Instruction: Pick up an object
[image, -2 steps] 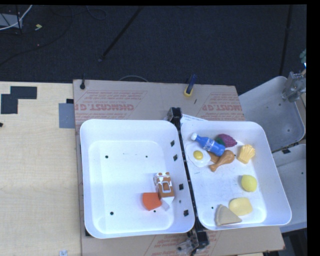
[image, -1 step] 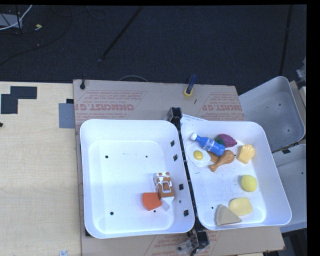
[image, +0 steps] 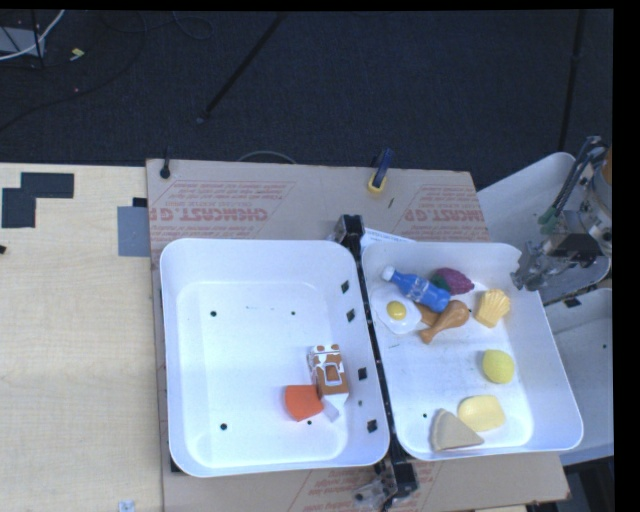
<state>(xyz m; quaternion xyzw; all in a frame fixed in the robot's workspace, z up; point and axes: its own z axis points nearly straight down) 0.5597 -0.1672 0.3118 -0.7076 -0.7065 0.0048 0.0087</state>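
My gripper (image: 537, 270) hangs over the far right rim of the right bin (image: 560, 400), just right of a ridged yellow toy (image: 492, 307). Nothing shows in its grasp. The right bin holds a blue bottle (image: 420, 290), a purple piece (image: 455, 280), a fried egg (image: 398, 312), a brown drumstick (image: 445, 320), a yellow lemon (image: 498, 366), a pale yellow block (image: 482, 411) and a beige wedge (image: 452, 432). In the left bin (image: 190, 300) lie an orange block (image: 303, 402) and a small white-and-brown carton (image: 328, 370), side by side near its right wall.
Both bins sit on a cardboard sheet (image: 260, 205) on the wooden bench. A blue-and-yellow clamp (image: 379, 172) stands at the sheet's far edge. A black clip (image: 349, 228) joins the bins at the back. The arm's grey body (image: 590, 200) rises at the right.
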